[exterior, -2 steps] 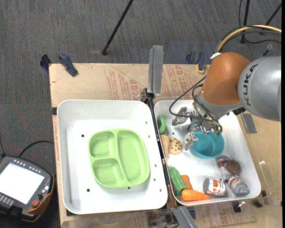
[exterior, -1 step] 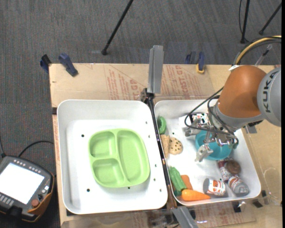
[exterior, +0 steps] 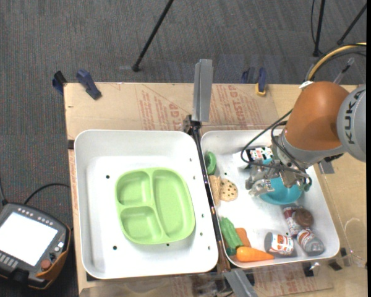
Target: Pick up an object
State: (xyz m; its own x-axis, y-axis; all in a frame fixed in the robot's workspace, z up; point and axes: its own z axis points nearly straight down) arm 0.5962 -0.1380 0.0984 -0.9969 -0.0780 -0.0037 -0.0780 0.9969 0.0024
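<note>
From the overhead camera, the gripper (exterior: 271, 179) hangs low inside the right bin (exterior: 329, 210), directly over a teal bowl (exterior: 283, 193) that sits near the bin's middle. The metal of the wrist blurs into the bowl's rim, so whether the hand is open, closed or clamped on anything cannot be told here. Nothing shows clearly lifted.

Taking the teal bowl as the reference: a cookie (exterior: 226, 190) lies to its left, with a green round piece (exterior: 209, 162) up-left of it against the bin wall. Below and just right of the bowl stand two small cans (exterior: 295, 218), another can (exterior: 279, 244) lies lower still, and a carrot (exterior: 255, 254) and a green vegetable (exterior: 229, 234) rest down-left of it. The green divided plate (exterior: 154, 204) sits well left of the bowl, in the left bin (exterior: 86, 166).

The likely target is the bowl, and the risks follow from its shape. A curved, smooth rim may slip out of a pinch, or the bowl may tip and slide if only one side is caught. The cans just below it are close enough to be knocked over if the bowl swings or is dragged. A descent centred on the hollow could simply close on air.
</note>
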